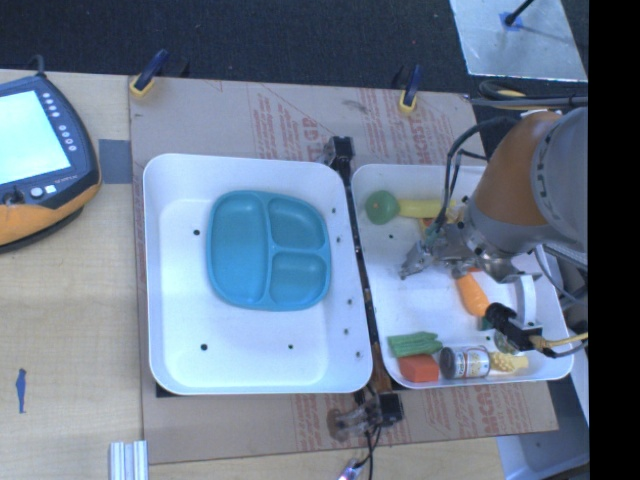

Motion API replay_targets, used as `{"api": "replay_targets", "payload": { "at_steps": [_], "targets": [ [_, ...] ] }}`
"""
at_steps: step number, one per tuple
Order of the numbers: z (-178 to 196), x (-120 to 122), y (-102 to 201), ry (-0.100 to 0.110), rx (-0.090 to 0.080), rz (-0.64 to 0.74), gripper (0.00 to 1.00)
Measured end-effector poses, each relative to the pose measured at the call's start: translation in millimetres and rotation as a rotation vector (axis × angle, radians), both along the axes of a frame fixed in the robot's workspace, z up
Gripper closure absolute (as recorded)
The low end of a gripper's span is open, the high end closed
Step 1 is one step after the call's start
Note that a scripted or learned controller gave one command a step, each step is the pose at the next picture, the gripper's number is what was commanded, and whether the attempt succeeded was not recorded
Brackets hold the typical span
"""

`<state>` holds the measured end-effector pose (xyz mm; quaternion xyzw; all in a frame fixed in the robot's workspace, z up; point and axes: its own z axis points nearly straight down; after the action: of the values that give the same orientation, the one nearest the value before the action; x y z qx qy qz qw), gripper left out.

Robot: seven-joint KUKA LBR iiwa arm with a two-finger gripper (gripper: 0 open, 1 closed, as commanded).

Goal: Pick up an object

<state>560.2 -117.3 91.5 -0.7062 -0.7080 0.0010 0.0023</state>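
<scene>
The left bin (160, 268) carries a blue divided plate (268, 250). In the right bin (372, 298) the hand (422, 260) hangs over bare floor, between the green-headed toy (381, 207) and the green block (414, 344). How wide the hand stands I cannot tell. Closing there would likely catch nothing, since the orange piece (472, 293) lies beside the wrist.

Pale wooden bench top (70, 308) overlaid by a brown cardboard sheet (290, 118) printed with faint red lettering and fixed at its far edge by two yellow-and-blue clamps (148, 76) (408, 90). Dark carpeted floor (250, 13) beyond the bench, with a pale grey panel (515, 28) lying on it at upper right; lighting even and bright
</scene>
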Motion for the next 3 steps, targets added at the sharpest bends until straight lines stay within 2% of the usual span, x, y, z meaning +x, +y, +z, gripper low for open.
{"api": "replay_targets", "payload": {
  "at_steps": [2,3],
  "targets": [
    [0,16,-23,-0.003,-0.001,0.001,0.0],
    [0,1,-29,0.0,0.0,0.0,0.0]
  ]
}}
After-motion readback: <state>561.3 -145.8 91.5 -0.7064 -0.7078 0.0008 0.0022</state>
